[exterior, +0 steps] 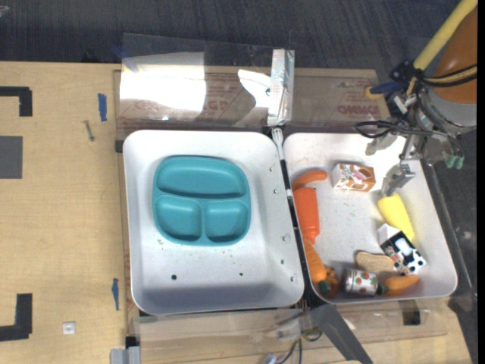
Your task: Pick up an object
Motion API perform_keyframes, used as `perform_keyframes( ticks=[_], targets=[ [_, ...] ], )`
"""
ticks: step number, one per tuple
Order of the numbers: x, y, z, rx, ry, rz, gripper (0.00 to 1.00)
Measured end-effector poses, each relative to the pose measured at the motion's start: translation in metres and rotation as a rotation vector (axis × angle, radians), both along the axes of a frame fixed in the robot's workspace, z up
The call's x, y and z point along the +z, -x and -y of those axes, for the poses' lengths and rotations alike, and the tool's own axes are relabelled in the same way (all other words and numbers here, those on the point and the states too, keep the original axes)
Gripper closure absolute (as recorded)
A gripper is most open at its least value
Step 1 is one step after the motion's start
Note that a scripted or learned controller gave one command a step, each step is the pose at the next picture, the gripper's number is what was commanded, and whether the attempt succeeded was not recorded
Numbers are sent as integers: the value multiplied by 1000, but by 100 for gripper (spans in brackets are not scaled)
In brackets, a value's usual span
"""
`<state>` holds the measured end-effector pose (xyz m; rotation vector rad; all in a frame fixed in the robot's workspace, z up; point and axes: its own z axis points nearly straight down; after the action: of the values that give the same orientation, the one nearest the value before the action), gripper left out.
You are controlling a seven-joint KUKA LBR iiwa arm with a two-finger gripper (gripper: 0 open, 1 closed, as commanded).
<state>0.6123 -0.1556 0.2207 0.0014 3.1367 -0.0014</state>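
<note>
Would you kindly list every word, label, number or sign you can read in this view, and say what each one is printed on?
None can be read with confidence.
Brown cardboard behind the bins: reddish printed lettering, too blurred to read.
Small orange and white carton in the right bin: printed pattern, too small to read.
Small can near the right bin's front edge: patterned label, no readable text.
Black and white box: markings too small to read.

A tan wooden surface [53, 226] carries two shallow white bins side by side, the left bin [144, 279] touching the right bin [443, 275].
</note>
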Motion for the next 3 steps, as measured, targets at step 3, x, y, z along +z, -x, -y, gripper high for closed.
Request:
perform_keyframes(
  ticks=[3],
  targets=[
    [-132,6,-30,-34,-1,5,0]
  ],
)
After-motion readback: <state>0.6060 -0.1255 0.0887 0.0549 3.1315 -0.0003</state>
